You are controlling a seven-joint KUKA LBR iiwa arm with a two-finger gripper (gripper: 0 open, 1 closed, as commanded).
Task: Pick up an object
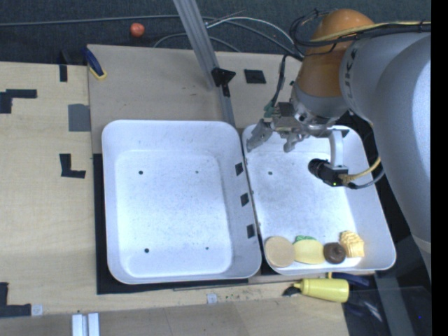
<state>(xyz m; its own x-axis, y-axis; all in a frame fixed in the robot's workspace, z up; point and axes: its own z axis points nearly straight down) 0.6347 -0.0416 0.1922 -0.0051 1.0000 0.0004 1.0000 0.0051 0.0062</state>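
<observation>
Two shallow white bins are sitting side by side on the tabletop (42, 187), and I am taking the right bin (308, 208) as my landmark. To its left, the left bin (168, 201) is lying bare. At the landmark's far left corner the end effector (276, 137) is hovering, fingers spread apart and gripping nothing, likely pausing before a descent. Along the landmark's near edge, four small pieces are huddling in a row: a tan disc (279, 251), a green bit (304, 239), a pale yellow lump (309, 252), a dark brown ring (335, 253) and a ridged yellow piece (351, 243). They look light, toy-like and easy to nudge. Just outside that near edge, a yellow tool (323, 289) is resting.
</observation>
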